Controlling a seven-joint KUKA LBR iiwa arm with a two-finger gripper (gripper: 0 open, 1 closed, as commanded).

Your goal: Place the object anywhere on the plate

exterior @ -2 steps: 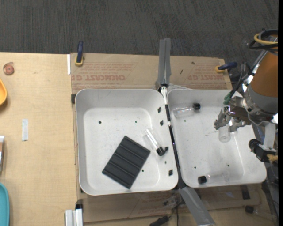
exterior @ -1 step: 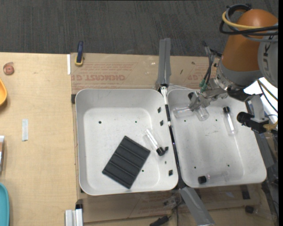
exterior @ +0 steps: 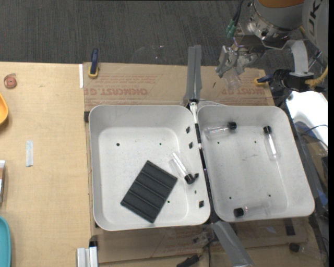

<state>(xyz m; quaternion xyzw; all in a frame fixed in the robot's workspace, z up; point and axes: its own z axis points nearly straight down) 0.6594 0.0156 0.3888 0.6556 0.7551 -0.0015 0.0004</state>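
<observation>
Black and ridged, the plate (exterior: pixel 149 191) lies flat in the left bin (exterior: pixel 96 156), turned at a slant, in that bin's lower middle. Just beside its upper right corner, near but not on it, lies a clear tube (exterior: pixel 179 162) with a black cap, the cap end pointing toward the lower right, close to the wall between the bins.

Three more capped tubes rest in the right bin (exterior: pixel 292 156) - the upper-left tube (exterior: pixel 216 129) lies almost level near the top wall, the upper-right tube (exterior: pixel 271 145) runs up and down with its cap at the top, and the bottom tube (exterior: pixel 254 210) lies along the lower wall with its cap to the left.

At the upper right of the frame, the gripper (exterior: pixel 234 65) hangs over the brown cardboard (exterior: pixel 135 86) beyond the right bin's top edge - well apart from the plate. Whether it is open or closed cannot be told; something pale and glassy blurs beneath it. An orange band (exterior: pixel 279 2) shows on the arm at the top edge. A blue clamp (exterior: pixel 94 62) grips the cardboard at the upper left.
</observation>
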